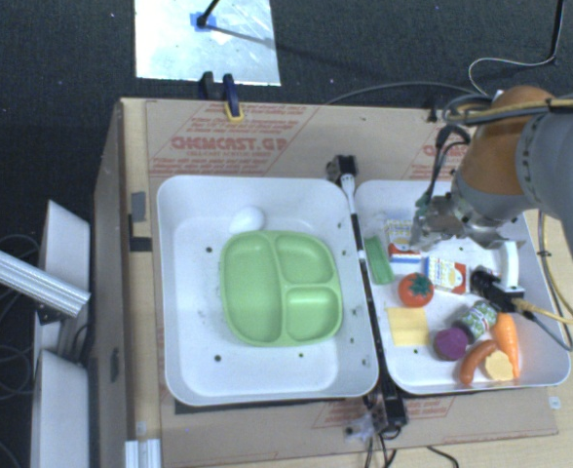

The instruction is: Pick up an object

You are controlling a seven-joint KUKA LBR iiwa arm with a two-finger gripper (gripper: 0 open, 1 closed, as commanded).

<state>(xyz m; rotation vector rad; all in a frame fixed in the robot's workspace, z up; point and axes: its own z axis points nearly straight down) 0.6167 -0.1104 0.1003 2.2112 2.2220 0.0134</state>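
The toy carrot (pixel 506 334) lies below the jaws (pixel 425 224), whose state I cannot tell; they hover by the small carton (pixel 401 233), probably approaching; descent comes next.

Bright toy foods showing against white bins on a tan tabletop (pixel 267 135)

A pale green divided plate (pixel 280 288) is lying in the left white bin (pixel 194 222); the right white bin (pixel 550 359) is holding a red tomato (pixel 415 290), yellow square (pixel 407 326), purple piece (pixel 451 342), orange carrot (pixel 507 337) and red-and-white carton (pixel 447 274), under the grey arm (pixel 559 159) and its orange band (pixel 491 159).
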